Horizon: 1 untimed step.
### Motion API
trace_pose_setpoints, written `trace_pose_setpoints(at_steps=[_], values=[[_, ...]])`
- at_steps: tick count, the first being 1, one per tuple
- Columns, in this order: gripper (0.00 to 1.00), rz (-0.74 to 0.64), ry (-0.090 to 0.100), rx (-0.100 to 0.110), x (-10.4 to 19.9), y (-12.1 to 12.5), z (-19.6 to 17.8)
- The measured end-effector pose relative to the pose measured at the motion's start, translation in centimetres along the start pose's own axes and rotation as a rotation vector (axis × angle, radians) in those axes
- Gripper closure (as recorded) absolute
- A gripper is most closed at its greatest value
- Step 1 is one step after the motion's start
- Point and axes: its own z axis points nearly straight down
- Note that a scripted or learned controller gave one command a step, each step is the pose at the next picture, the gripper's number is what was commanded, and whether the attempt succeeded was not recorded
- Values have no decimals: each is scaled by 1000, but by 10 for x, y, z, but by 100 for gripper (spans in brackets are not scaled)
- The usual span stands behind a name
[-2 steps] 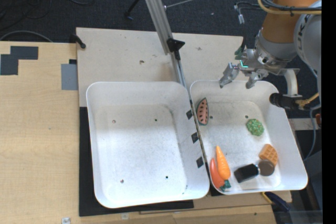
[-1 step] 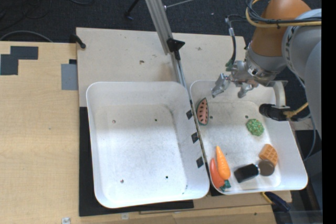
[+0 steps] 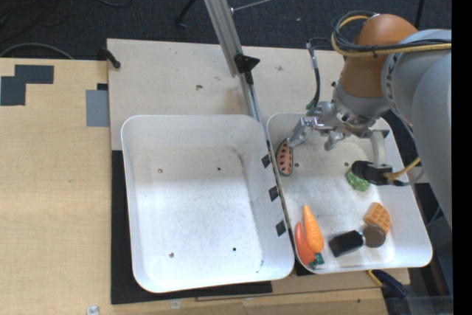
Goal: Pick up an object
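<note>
Nearest, at 6 o'clock in the right white plastic bin, lie an orange plastic carrot, a black block and a waffle-patterned toy. Further, at 10 o'clock, the brown-and-pink oblong toy looks light, rigid, slick: best pinched across its narrow middle. The gripper hovers just beside it; open or closed, cannot tell.

Right bin: carrot at left wall, black block, waffle, brown piece, green item, hotdog near top-left
</note>
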Motion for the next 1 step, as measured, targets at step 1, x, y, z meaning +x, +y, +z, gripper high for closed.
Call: trace_pose_setpoints(at_steps=[1], values=[[0, 3, -6, -19, -2, 4, 34]])
